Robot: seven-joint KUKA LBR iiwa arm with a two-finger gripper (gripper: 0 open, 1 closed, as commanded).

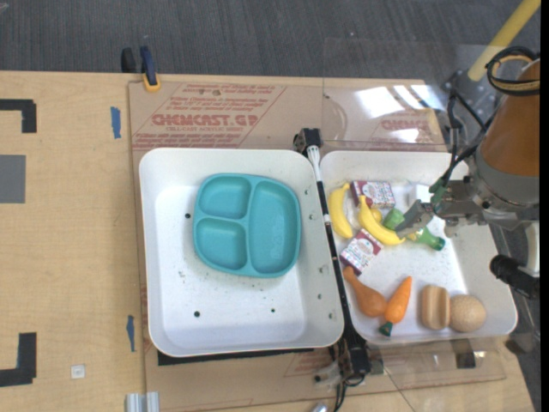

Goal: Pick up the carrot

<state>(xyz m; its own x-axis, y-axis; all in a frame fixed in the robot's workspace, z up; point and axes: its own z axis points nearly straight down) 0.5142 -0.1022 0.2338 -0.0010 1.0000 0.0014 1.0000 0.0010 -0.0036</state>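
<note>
Camera view, from above at a slant. Left bin (pixel 163 230): one teal divided plate (pixel 247 226), sitting a little toward ten o'clock of the bin's middle; a few dark specks on the white floor.

Right bin (pixel 455 264): two bananas (pixel 360 217) at about eleven o'clock; a small printed carton (pixel 376 195) at twelve o'clock, a second packet (pixel 360 251) near the centre-left; a green item (pixel 396 220) just beside the bananas; two carrots at seven o'clock, crossing at their lower ends, the upright carrot (pixel 398 299) with its green tip down, the lying carrot (pixel 367 297) touching it on its nine o'clock side; a bread roll (pixel 434 306) and a pale egg-like ball (pixel 467 312) at five o'clock.

Arm entering from three o'clock; gripper (pixel 420 220) low over the bin's upper half, near the green item and bananas, well apart from the carrots; whether its jaws stand wide or narrow cannot be told; nothing visibly held.

Risks, judged: descent here would catch the banana or green item instead; the touching carrots may be nudged together, or one slip out; the roll just beside crowds the three o'clock side.
</note>
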